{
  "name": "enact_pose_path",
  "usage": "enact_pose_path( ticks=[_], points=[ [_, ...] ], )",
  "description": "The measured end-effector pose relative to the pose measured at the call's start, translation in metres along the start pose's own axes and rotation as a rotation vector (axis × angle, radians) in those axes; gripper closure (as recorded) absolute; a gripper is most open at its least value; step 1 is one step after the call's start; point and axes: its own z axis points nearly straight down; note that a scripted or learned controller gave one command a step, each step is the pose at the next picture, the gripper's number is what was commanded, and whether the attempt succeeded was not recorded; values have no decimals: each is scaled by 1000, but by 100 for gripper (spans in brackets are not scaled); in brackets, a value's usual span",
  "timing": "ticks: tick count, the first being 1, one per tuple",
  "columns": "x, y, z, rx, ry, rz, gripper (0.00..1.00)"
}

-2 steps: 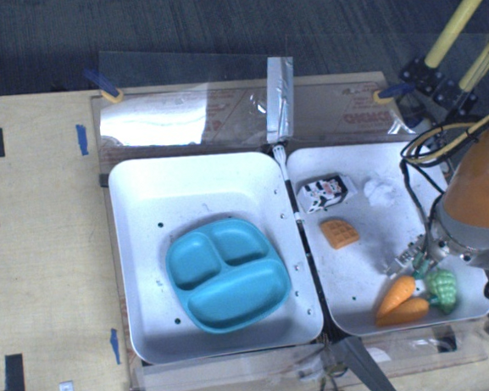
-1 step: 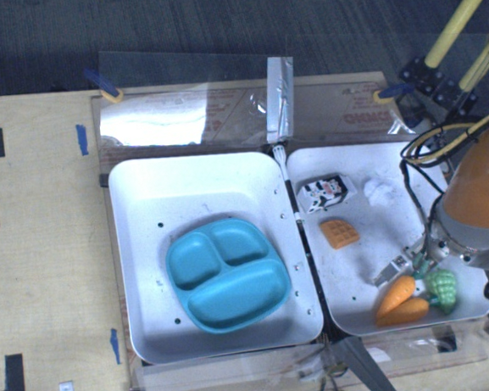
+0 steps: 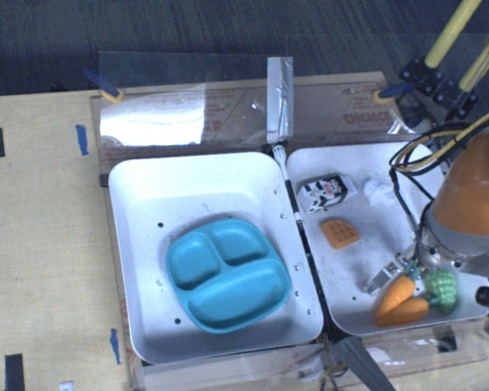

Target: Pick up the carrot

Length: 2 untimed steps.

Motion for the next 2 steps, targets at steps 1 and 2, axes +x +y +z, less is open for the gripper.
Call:
enact_pose_path(
  ticks=[1, 2],
  points=[
    [-3, -1, 1, -1, 2, 602, 0],
    [-5, -3, 0, 0, 2, 386, 0]
  ],
)
